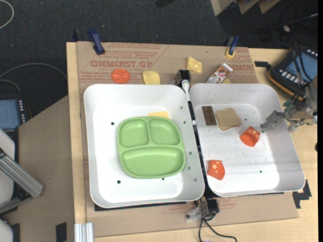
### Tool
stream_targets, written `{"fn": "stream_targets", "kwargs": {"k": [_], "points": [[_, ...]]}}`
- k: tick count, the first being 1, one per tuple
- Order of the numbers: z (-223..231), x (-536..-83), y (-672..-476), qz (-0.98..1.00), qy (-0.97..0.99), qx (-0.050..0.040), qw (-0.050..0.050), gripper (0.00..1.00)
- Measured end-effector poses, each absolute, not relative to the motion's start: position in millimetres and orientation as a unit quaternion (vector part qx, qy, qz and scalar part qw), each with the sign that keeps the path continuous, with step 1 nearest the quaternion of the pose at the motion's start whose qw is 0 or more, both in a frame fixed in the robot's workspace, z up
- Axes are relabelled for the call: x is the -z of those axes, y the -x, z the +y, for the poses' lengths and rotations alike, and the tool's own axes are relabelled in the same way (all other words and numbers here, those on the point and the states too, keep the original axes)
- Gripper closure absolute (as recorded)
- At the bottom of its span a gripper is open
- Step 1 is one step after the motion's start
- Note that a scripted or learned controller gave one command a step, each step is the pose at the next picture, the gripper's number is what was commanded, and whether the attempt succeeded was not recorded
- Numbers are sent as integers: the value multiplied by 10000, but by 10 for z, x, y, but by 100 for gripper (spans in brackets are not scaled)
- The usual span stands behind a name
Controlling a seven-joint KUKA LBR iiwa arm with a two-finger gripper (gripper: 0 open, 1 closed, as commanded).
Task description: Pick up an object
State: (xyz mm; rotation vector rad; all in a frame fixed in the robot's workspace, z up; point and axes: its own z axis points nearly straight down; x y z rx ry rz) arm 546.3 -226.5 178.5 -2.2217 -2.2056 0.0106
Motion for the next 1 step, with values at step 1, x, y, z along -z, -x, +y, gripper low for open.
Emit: {"fn": "stream_targets", "kwargs": {"k": [1], "points": [[-1785, -787, -5527, -7083, 7059, -10, 41, 0]]}}
